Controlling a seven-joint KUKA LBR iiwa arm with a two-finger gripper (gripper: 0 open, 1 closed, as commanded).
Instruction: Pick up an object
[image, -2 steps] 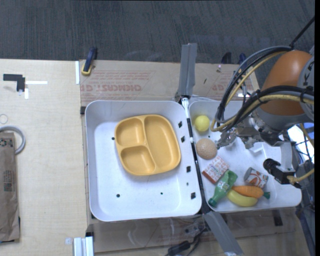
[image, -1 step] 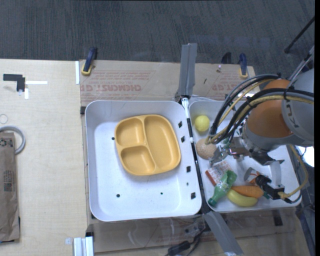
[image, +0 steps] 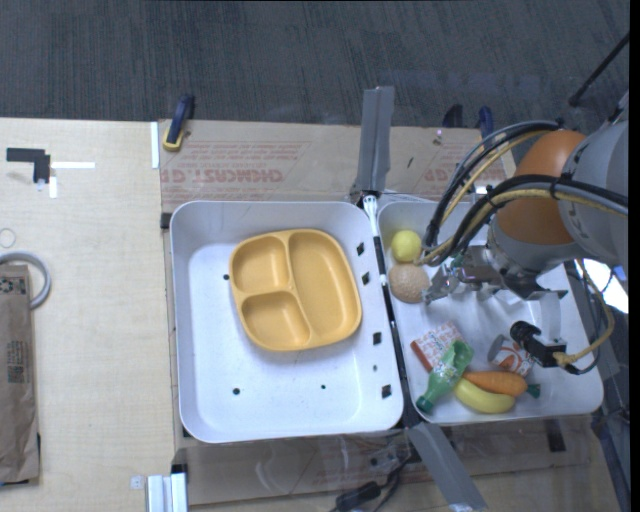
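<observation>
I note two bins side by side on the bench. The left bin (image: 200, 330) holds a divided plate (image: 296, 289), set toward its far edge. In the right bin (image: 590, 400), a lemon (image: 406, 245) lies near the far left corner, with a round roll (image: 407, 283) just in front of it. Along the near edge I see a bottle (image: 443, 376), a banana (image: 484, 398) and a carrot (image: 496, 382) (the carrot rests on the banana). A small packet (image: 434, 345) lies just behind the bottle. The gripper (image: 447, 283) sits just right of the roll.

arm (image: 590, 190): cut by right edge | right bin (image: 575, 400): partly hidden by arm | brown bag (image: 15, 370): cut by left edge
</observation>
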